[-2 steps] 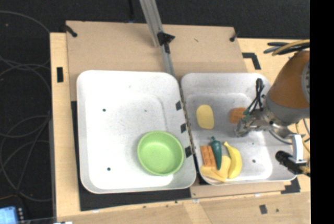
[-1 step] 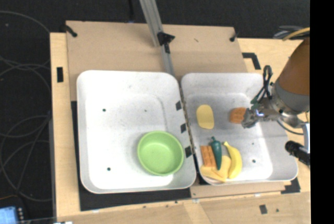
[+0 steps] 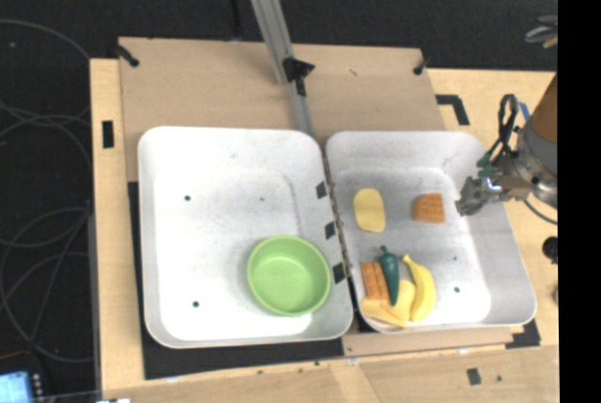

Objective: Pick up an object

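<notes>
The right bin (image 3: 470,162) holds a yellow oval piece (image 3: 369,209) near its middle left and a small orange block (image 3: 429,209) to its right. At the bin's front lie a yellow banana (image 3: 422,288), a dark green pepper-like piece (image 3: 391,273), a small orange piece (image 3: 374,279) and a pale yellow piece (image 3: 382,313), bunched together. My gripper (image 3: 470,197) hangs over the right side of this bin, just right of the orange block. Nothing shows between its fingers.
A green bowl (image 3: 288,274) stands in the left bin (image 3: 188,176) at its front right. A slanted metal pole (image 3: 268,11) rises behind the bins, ending near their shared wall. The arm's wrist (image 3: 540,157) sits at the right edge.
</notes>
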Controlling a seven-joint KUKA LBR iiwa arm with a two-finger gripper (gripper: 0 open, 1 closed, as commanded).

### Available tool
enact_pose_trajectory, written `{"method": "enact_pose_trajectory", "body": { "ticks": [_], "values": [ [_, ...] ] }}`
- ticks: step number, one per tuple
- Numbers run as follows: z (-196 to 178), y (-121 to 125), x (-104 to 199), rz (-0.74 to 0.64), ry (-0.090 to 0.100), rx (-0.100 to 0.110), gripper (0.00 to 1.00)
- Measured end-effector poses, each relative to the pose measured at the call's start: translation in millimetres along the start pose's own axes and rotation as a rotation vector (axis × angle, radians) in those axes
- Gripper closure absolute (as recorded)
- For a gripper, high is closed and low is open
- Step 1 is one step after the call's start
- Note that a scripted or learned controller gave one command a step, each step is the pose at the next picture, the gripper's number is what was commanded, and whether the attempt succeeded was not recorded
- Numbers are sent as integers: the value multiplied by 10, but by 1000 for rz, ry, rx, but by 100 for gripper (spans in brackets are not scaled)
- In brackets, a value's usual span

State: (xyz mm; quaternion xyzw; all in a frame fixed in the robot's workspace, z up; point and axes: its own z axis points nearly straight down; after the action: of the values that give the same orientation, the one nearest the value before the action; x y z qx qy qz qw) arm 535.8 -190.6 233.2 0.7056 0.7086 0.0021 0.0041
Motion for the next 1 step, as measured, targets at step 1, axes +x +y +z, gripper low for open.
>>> {"method": "enact_pose_trajectory", "body": {
  "ticks": [1],
  "values": [
    [-178,15,-7,-2,2,5,100]
  ]
}}
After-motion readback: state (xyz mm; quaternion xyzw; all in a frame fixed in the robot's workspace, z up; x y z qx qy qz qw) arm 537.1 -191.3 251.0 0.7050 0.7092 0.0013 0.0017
